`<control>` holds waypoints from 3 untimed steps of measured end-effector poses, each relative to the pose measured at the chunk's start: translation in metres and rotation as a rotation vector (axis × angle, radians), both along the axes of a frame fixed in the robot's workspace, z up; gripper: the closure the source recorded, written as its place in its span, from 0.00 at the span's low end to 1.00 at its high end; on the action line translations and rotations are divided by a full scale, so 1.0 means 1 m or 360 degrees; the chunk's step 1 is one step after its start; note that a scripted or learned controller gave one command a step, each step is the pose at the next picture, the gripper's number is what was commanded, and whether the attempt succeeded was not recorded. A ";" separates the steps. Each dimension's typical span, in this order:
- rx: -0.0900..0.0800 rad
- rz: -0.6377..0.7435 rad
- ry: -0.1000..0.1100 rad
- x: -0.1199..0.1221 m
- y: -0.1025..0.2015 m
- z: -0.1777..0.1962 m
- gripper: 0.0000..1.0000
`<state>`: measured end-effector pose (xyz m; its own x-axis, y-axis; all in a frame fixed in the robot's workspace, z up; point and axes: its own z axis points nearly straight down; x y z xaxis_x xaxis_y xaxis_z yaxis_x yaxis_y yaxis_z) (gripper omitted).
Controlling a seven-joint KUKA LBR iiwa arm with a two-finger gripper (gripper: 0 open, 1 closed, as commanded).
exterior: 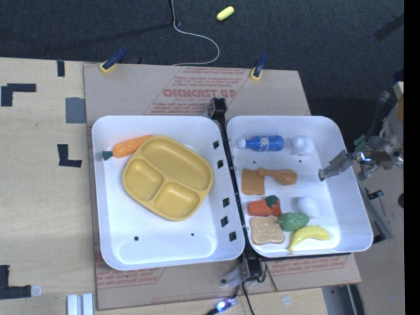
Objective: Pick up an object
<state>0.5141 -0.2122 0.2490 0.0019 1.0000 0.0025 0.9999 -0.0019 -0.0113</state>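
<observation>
progress: none, nothing lifted | gripper (331, 169) at right bin (351, 202) edge, finger state unclear | banana (308, 236) below-left of fingers, untouched

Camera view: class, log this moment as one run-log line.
end effector: over right bin edge | holding: nothing visible | banana: in right bin | tray: left bin

- Even, diffuse overhead light; moderately bright, no hard shadows.
- White bins (105, 195) nearly blown out, walls lose detail.
- Soft focus overall, low resolution.
- Arm (377, 151) at right edge blurred.
- Dark floor (85, 12) noisy.
</observation>
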 end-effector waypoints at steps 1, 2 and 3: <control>-0.0004 0.0004 -0.0015 0.002 0.000 0.005 0.00; -0.0003 0.0003 -0.0007 0.004 -0.009 -0.050 0.00; -0.0002 0.0006 -0.0007 0.010 -0.004 -0.110 0.00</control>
